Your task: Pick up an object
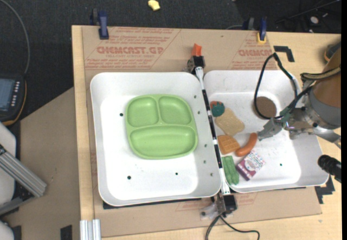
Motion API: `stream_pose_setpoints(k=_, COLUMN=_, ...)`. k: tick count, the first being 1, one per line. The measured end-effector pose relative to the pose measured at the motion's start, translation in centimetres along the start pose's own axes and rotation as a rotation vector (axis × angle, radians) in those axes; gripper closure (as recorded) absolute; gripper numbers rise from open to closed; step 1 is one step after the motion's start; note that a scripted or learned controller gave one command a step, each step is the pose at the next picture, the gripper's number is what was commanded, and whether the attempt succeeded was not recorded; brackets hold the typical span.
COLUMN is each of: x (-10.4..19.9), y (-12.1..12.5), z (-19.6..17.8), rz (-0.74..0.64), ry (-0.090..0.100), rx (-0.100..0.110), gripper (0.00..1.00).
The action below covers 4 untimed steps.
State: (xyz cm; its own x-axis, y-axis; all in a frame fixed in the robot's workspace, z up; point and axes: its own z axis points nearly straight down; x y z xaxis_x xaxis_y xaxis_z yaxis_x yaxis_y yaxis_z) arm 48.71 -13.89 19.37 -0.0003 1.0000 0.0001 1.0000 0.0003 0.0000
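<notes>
Two white bins sit side by side on the bench. The left bin (108,141) holds a green divided plate (161,125), lying flat near its middle.

The right bin (282,171) holds a cluster of objects along its left side: a teal and red piece (217,108) at the top, a tan bread slice (230,123) just below it, an orange cracker (228,143) below that, touching or nearly touching the bread. A sausage (246,144) lies tilted just right of the cracker. A green pod (231,170) lies along the bin's left wall near the front, with a purple and white packet (251,164) just beside it. A brown-ended white cylinder (267,104) lies on its side toward the back of the bin.

The arm (325,98) reaches in from the right. The gripper (269,130) sits low over the right bin, just right of the sausage and below the cylinder. Cannot tell whether its jaws are apart or together; nothing visible between them.
</notes>
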Motion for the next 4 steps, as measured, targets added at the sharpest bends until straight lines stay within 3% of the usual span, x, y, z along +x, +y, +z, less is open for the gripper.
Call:
stream_pose_setpoints(k=1, x=0.4, y=2.4, z=6.4, rz=-0.001, ry=0.002, rx=0.006, gripper=0.0)
stream_pose_setpoints(k=2, x=0.4, y=0.2, z=11.2, rz=0.001, ry=0.002, rx=0.005, gripper=0.0)
stream_pose_setpoints(k=3, x=-4.2, y=7.8, z=9.8, rz=-0.001, ry=-0.005, rx=-0.008, gripper=0.0)
stream_pose_setpoints(k=4, x=-7.9, y=16.7, z=10.8, rz=-0.005, ry=0.015, rx=0.003, gripper=0.0)
